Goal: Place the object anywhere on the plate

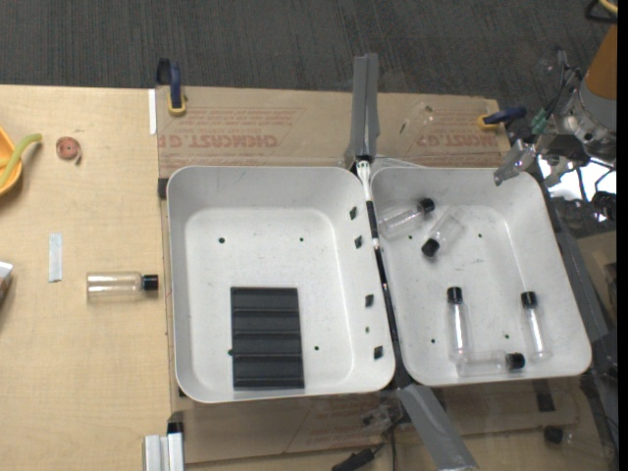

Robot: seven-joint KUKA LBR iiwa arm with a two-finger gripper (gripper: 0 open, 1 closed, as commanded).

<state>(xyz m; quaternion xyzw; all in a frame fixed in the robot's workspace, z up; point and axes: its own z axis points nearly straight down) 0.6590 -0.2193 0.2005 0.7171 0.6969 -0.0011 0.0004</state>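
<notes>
A black ridged plate lies flat in the left bin, near its front edge. Several clear vials with black caps lie in the right bin: two near the back left, two side by side in the front half, and one along the front wall. My gripper hangs at the right bin's back right corner, above the rim and well away from the vials. The arm rises behind it at the view's right edge.
Another vial lies on the wooden bench left of the bins. A white strip, a small red disc and a yellow object sit further left. Blue clamps hold the cardboard behind the bins.
</notes>
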